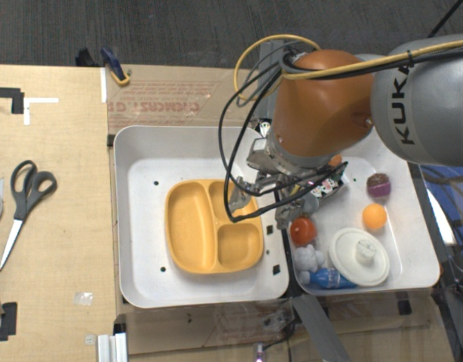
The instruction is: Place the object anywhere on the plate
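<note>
The grey arm [424,89] bears black "KUKA" lettering, a rounded orange band [326,100], and looping black and yellow cables [250,66].

Bright even light, soft shadows, sharp.

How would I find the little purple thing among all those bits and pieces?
Look in the right bin. The purple ball lies near its far right side, just above the orange ball. It is the one dark purple piece there.

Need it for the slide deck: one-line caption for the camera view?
Grey-and-orange KUKA arm over the seam between two shallow white bins, beside a yellow divided plastic plate; small toys remain in the right bin.
</note>
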You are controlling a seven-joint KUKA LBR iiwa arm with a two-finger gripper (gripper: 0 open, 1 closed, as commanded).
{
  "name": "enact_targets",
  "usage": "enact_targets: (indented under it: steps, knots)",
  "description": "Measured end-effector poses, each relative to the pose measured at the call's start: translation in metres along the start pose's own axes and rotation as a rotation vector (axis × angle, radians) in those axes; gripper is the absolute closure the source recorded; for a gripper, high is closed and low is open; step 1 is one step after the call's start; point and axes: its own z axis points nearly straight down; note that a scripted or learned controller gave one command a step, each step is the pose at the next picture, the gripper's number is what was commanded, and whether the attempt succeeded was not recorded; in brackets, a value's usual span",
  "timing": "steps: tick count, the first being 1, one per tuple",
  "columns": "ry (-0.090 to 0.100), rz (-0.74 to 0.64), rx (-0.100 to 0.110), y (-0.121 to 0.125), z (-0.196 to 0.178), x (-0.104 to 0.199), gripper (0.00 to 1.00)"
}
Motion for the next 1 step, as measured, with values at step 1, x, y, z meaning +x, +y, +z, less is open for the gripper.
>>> enact_targets:
  steps: [1]
  knots:
    - [0.0, 0.0, 0.0, 0.0, 0.0, 0.0, 0.0]
